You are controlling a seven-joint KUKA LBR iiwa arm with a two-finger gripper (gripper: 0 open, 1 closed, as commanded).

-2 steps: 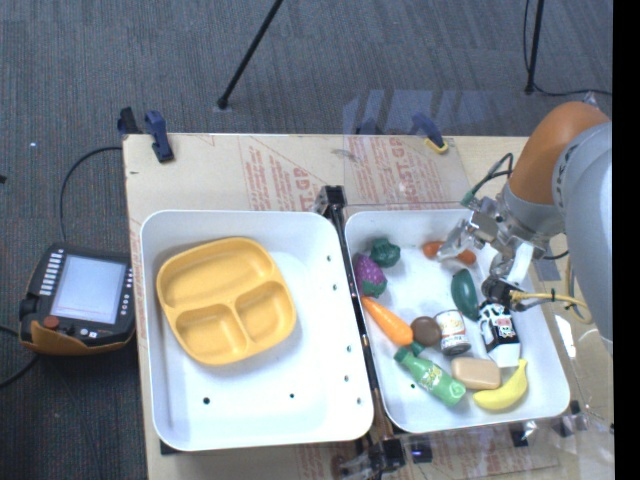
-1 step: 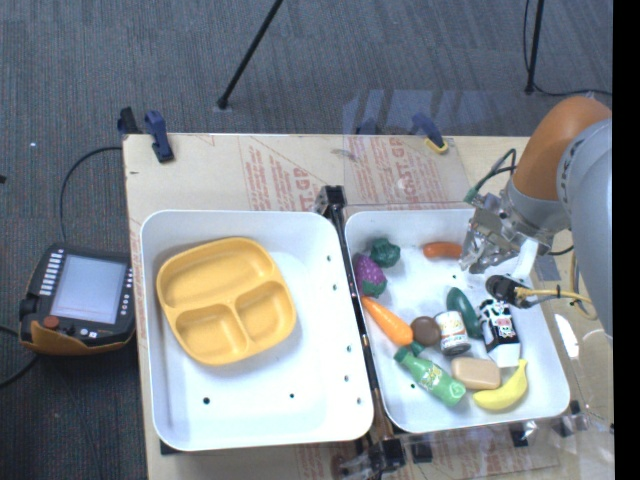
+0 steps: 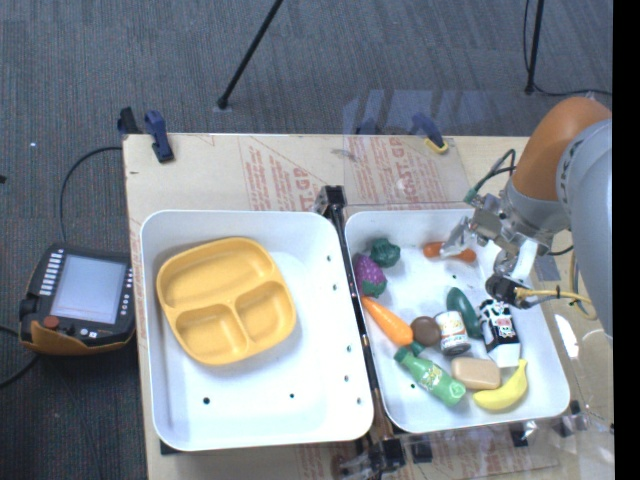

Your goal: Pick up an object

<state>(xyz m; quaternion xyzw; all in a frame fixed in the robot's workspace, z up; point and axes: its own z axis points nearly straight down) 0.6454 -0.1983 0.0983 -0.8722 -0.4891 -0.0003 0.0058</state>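
Several toys crowd the right white bin [image 3: 556, 363]; claw [image 3: 478, 230] hovers beside small orange carrot-like piece [image 3: 448, 252] at far edge. Grip state: can't tell. Centre over it, descend straight, avoid bin wall.

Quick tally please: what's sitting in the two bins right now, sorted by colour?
Yellow: 2, divided plate, banana
Green: 3, broccoli, bottle, dark cucumber
Orange: 2, carrot, small piece by the tool
Purple: 1, grapes
Brown or tan: 2, round piece, bread
Labelled containers: 2, can, black-and-white carton
Total: 12
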